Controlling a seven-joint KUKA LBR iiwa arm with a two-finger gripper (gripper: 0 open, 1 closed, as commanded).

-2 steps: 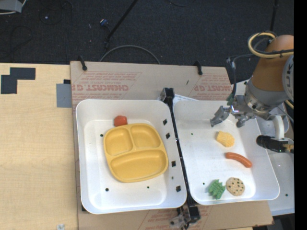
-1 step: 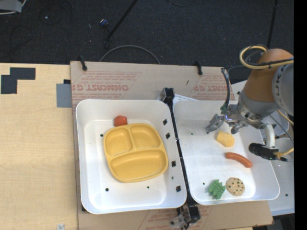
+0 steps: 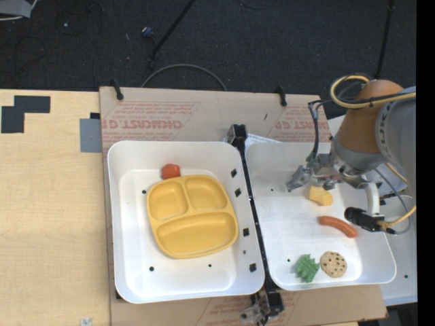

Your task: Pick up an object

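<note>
My gripper [image 3: 312,183] hangs over the upper part of the right bin [image 3: 285,250], open, with nothing between its fingers. One grey finger [image 3: 296,181] points down-left. A yellow cheese-like wedge [image 3: 321,196] lies just below the gripper on the bin floor, close to the fingertips. Lower in the same bin lie an orange sausage [image 3: 338,226], a round cookie [image 3: 333,264] and a green broccoli piece [image 3: 307,268]. A small red object [image 3: 170,171] sits in the left bin [image 3: 129,250], at the top edge of a yellow divided plate [image 3: 192,214].
A black divider [image 3: 249,209] runs between the two bins. The arm's orange band and grey body [image 3: 370,128] loom over the right bin's upper right corner, with cables and a black fitting [image 3: 363,217] near the sausage. Cardboard lies under the bins.
</note>
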